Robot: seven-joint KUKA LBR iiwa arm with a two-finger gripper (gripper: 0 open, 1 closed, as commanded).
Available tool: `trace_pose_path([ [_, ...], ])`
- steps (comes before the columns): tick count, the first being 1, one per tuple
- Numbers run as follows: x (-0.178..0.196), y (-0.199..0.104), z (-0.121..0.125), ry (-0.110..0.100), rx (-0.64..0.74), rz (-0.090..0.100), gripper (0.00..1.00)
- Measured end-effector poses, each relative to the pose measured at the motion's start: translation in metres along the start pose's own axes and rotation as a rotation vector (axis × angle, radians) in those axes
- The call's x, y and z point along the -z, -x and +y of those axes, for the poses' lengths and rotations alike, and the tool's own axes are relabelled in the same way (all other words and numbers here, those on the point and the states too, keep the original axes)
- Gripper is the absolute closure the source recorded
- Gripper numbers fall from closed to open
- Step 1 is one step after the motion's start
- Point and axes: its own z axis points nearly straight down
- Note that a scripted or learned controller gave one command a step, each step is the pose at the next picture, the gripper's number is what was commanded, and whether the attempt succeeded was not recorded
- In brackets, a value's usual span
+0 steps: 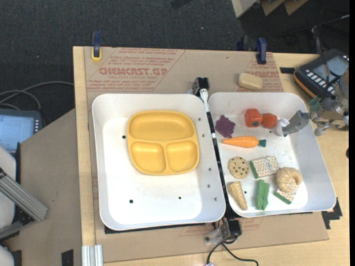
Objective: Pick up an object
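Note:
The right bin (316, 165) holds several toy foods: a purple grape bunch (224, 126), two red pieces (253, 117) (269, 120), an orange carrot (242, 142), a cookie (238, 167), a green-edged cracker (264, 165), a bread roll (288, 179), a green pickle (262, 194) and a pale cone-shaped piece (238, 195). My gripper (292, 124) reaches in over the bin's right rim, just right of the second red piece and above the bin floor. I see nothing held in it.
The left bin (111, 165) holds a yellow sectioned plate (163, 141). A beige block (250, 81) lies on the cardboard behind the right bin. Blue clamps (260, 50) grip the board's back edge. Dark equipment (319, 77) sits at the far right.

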Motion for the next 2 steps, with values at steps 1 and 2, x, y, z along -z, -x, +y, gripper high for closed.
trace_pose_path([
  [1,-0.153,0.004,0.001,-0.013,-0.002,0.005,0.00],
  [2,-0.158,-0.074,0.077,0.004,0.010,0.004,0.00],
])
